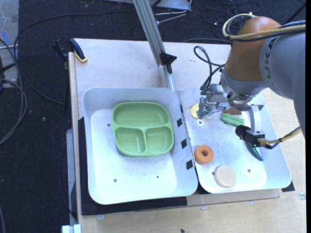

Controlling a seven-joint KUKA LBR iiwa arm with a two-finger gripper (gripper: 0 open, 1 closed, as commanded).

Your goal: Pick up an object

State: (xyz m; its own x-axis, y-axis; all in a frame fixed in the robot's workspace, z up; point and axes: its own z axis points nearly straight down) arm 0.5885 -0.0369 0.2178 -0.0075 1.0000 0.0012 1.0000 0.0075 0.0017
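Two bins [97, 178], tool [206, 109] hiding yellow object [194, 111], fingers unclear

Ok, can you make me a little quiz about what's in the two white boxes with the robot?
1. True or false: the green divided plate lies in the left bin.
2. Which thing lies nearest the orange ring in the right bin?
A. the cream round piece
B. the green divided plate
C. the yellow piece by the pincer
3. Fill in: the plate has ___ compartments.

Key: 1 true; 2 A; 3 three.
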